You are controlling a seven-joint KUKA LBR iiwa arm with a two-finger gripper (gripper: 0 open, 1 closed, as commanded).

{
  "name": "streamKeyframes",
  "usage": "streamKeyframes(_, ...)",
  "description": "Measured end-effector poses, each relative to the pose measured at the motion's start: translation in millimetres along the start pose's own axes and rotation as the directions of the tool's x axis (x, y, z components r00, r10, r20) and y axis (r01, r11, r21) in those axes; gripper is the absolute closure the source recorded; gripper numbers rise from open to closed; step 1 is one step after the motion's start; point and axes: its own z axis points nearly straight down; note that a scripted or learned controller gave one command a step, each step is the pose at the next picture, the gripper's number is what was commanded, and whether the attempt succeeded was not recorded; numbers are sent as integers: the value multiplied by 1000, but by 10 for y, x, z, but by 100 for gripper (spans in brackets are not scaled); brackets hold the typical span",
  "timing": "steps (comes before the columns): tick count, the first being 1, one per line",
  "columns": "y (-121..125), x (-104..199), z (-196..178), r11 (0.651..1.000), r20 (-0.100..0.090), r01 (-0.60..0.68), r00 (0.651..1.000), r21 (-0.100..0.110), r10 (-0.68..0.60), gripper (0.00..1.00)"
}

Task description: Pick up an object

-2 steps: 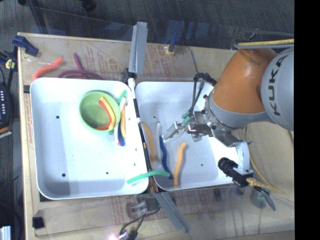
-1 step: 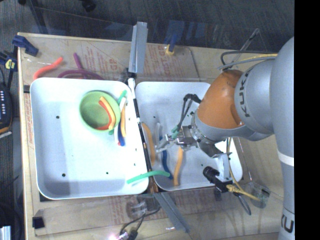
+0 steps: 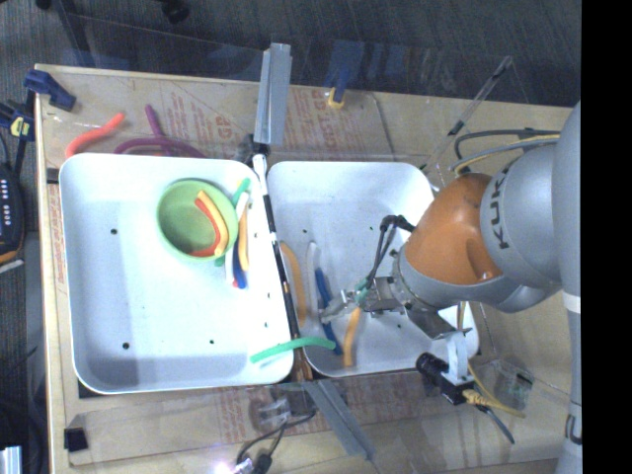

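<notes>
My gripper (image 3: 344, 302) hangs low over the front left part of the right bin (image 3: 395, 181), above a cluster of loose utensils. An orange utensil (image 3: 350, 342) lies just below it, and a blue one (image 3: 322, 286) just to its left. A brown-orange utensil (image 3: 288, 273) runs along that bin's left wall, with a pale one (image 3: 311, 263) beside it. Whether anything sits in the gripper is hidden by the wrist. A green utensil (image 3: 284, 350) lies across the rim between the two bins.
The left bin (image 3: 118, 304) holds a green bowl (image 3: 188, 220) with orange and yellow pieces in it, and a blue-and-white utensil (image 3: 239, 257) beside it. Red and purple items (image 3: 128, 136) lie on the bench behind that bin. Cables (image 3: 484, 388) trail at the front right.
</notes>
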Motion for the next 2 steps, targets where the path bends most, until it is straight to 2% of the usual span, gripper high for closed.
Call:
streamKeyframes(1,1,-4,-100,1000,2,6,1000,2,-6,100)
streamKeyframes(2,282,336,-1720,994,1,111,994,6,-111,100)
